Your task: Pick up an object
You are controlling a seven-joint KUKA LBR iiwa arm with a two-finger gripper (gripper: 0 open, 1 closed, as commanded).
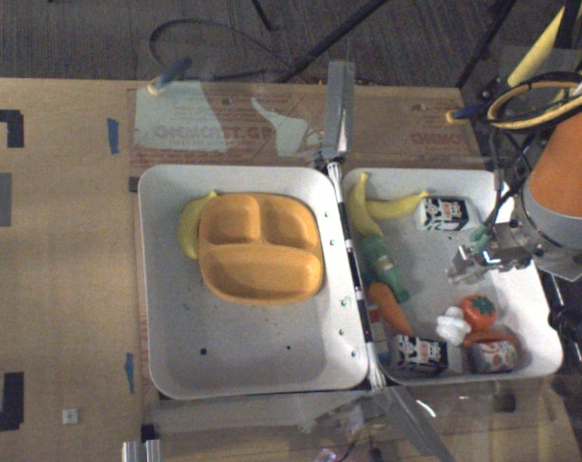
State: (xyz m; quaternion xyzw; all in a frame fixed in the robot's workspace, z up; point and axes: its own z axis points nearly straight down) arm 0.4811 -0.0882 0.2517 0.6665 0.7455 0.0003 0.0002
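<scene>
My gripper hangs over the right side of the right bin, above bare bin floor, with nothing visibly held. Just below it lie a red tomato and a small white piece. A black-and-white milk carton lies to its upper left. Along the bin's left wall lie two yellow bananas, a green bottle and an orange carrot. A second carton and a can rest at the front edge.
The left bin holds an orange divided plate with a yellow banana tucked under its left edge. A metal divider separates the bins. Cables and yellow hoses hang at the back right.
</scene>
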